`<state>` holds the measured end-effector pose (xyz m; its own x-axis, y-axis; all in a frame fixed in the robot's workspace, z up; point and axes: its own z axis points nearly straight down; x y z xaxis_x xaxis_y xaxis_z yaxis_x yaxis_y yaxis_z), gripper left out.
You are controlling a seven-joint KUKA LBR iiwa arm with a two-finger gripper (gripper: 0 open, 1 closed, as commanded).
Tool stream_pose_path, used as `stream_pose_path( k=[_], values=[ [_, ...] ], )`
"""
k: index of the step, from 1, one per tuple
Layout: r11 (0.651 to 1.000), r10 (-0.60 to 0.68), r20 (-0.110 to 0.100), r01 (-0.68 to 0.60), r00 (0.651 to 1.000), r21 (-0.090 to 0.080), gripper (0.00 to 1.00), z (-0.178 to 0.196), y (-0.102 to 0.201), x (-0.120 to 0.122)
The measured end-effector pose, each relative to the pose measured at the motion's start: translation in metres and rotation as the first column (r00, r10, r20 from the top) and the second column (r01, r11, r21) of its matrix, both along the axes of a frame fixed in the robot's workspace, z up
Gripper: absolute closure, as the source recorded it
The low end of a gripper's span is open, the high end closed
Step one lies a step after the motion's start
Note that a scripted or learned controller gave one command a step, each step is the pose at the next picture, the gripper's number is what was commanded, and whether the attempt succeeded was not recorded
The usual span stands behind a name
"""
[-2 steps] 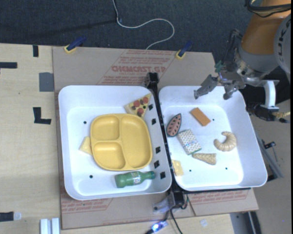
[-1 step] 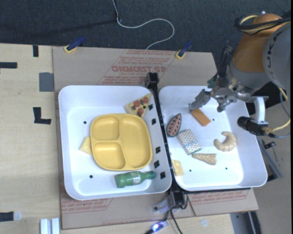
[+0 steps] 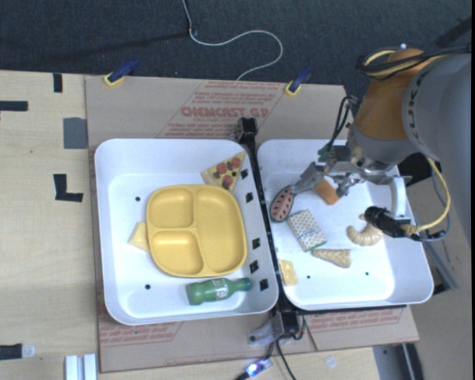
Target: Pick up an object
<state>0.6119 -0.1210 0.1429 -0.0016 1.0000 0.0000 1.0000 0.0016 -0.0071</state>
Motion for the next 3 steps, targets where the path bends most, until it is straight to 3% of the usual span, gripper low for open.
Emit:
stream_pose_path(
  k=[1, 2, 3],
  values=[
    [1.000, -0.002, 0.017, 0.002, 1.000, 0.000, 0.00, -0.047, 0.000, 0.003],
    [1.000, 0.001, 0.014, -0.001, 1.000, 0.000, 1.00, -0.037, 0.002, 0.003],
    [1.000, 0.000, 0.012, 0.000, 1.000, -0.001, 1.00, 0.025, -0.003, 0.008]
  ],
)
